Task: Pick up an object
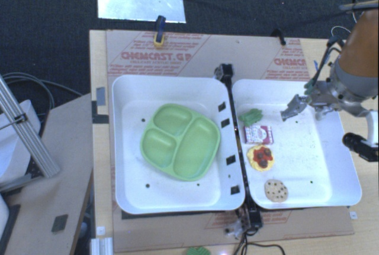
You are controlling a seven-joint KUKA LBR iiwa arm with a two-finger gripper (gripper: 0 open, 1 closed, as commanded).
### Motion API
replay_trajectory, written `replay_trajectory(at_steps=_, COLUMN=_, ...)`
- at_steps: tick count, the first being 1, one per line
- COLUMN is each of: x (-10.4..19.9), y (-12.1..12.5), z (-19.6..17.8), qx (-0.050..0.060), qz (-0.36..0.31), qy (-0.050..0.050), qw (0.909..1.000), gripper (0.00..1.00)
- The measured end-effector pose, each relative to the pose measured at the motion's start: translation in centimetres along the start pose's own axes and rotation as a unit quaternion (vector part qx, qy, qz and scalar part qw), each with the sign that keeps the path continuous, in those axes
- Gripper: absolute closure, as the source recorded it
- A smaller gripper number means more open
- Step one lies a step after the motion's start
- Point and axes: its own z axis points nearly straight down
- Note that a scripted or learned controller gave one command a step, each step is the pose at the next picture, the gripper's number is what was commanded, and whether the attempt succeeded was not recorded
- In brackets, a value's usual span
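The right bin (343, 189) holds several small objects near its left wall. These are a green leafy toy (251, 116), a red-and-white packet (259, 134), a yellow round piece with red topping (261, 157) and a brown cookie (275, 190). My gripper (307, 109) hangs over the upper middle of this bin, to the right of the leafy toy and apart from it. It is open, and only the white bin floor shows between its fingers.
A green divided plate (179, 141) lies in the left bin (127, 189). A black divider with clips (232, 135) runs between the bins. The grey arm with its orange band (361, 52) comes in from the right, above the right bin's far corner.
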Motion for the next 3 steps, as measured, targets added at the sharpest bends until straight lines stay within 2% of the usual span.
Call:
replay_trajectory(at_steps=1, x=2.1, y=-2.8, z=15.9, qx=0.002, qz=0.001, qy=0.002, qw=1.0000, gripper=0.00)
replay_trajectory(at_steps=2, x=-3.0, y=-4.4, z=15.3, qx=-0.002, qz=0.002, qy=0.001, qw=1.0000, gripper=0.00)
replay_trajectory(at_steps=3, x=6.2, y=-7.2, z=5.0, qx=-0.003, qz=-0.005, qy=0.002, qw=1.0000, gripper=0.00)
